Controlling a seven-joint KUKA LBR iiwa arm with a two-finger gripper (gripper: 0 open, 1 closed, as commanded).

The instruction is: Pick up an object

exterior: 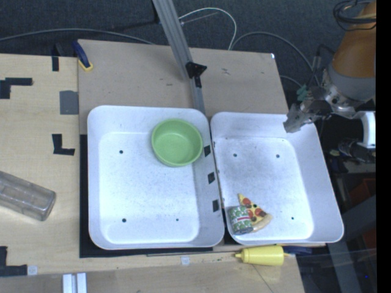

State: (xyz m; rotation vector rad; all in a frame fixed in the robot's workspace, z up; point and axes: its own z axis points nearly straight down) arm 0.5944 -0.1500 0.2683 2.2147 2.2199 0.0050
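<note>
1. Apparently, the tool [295, 119] was poised over the far right corner of the right bin [317, 163], at the end of the grey arm [353, 57] with its orange band.
2. Whether the tool was wide or narrow could not be told; nothing was seen held in it.
3. A small pizza-slice toy [254, 211] and a printed packet [239, 220] were found touching each other at the near left corner of the right bin, well apart from the tool.
4. A green bowl [176, 142] was seen upright in the left bin [110, 182], near its far right corner.
5. A yellow bottle [264, 256] was lying on the desk [134, 72] just outside the near edge of the right bin, and a clear plastic tube [23, 195] was lying on the desk to the left.
6. It was judged that a grasp could fail because the toy and packet were flat, crowded together and close against the bin wall, so one finger could be blocked by the wall or both things nudged aside.
7. The bowl's thin rim could be missed or the bowl tipped if it were approached off-centre.
</note>
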